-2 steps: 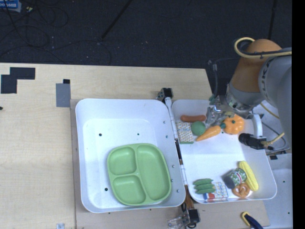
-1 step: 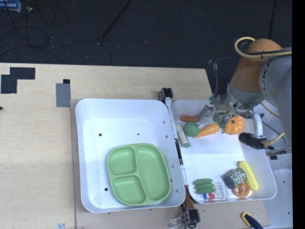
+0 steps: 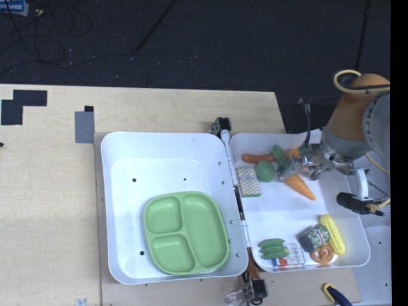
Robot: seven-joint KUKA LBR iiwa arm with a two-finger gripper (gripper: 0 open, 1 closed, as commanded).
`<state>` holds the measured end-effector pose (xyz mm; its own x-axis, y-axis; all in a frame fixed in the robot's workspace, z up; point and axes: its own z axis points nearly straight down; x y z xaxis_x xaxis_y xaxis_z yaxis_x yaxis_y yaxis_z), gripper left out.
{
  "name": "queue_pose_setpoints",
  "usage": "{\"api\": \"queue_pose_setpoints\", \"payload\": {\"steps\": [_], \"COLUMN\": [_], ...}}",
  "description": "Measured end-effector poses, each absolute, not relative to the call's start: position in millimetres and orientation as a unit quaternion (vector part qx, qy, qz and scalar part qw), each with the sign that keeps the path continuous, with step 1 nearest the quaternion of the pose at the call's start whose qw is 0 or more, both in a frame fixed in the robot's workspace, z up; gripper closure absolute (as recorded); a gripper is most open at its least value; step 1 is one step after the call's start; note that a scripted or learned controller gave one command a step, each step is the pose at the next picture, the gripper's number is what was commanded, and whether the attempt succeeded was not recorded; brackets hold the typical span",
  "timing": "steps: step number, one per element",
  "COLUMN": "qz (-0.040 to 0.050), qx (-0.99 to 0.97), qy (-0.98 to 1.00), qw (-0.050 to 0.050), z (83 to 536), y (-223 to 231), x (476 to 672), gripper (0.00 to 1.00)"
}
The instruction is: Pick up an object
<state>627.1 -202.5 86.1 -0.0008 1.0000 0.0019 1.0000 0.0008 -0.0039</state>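
Observation:
My gripper hangs low over the upper part of the right bin, coming in from the right below the orange wrist band. Just beneath and beside it lies an orange toy carrot, pointing down and right. To its left sit a round green toy vegetable, a dark green leafy piece and a second, thinner carrot. Whether anything is in the gripper is hidden by its body.
A checkered green-yellow square lies by the bin divider. Near the front of the right bin are pea pods, yellow corn, a green can and a pretzel. The left bin holds a green divided plate.

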Motion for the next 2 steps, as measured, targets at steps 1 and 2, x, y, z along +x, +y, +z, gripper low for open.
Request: {"api": "queue_pose_setpoints", "payload": {"steps": [1, 2], "qz": [0.0006, 0.0013], "qx": [-0.707, -0.707], "qy": [-0.707, -0.707], "qw": [0.004, 0.003], "z": [94.8, 148.9], "y": [-202.9, -139.2], "x": [627.3, 606.7], "gripper": [1.0, 1.0]}}
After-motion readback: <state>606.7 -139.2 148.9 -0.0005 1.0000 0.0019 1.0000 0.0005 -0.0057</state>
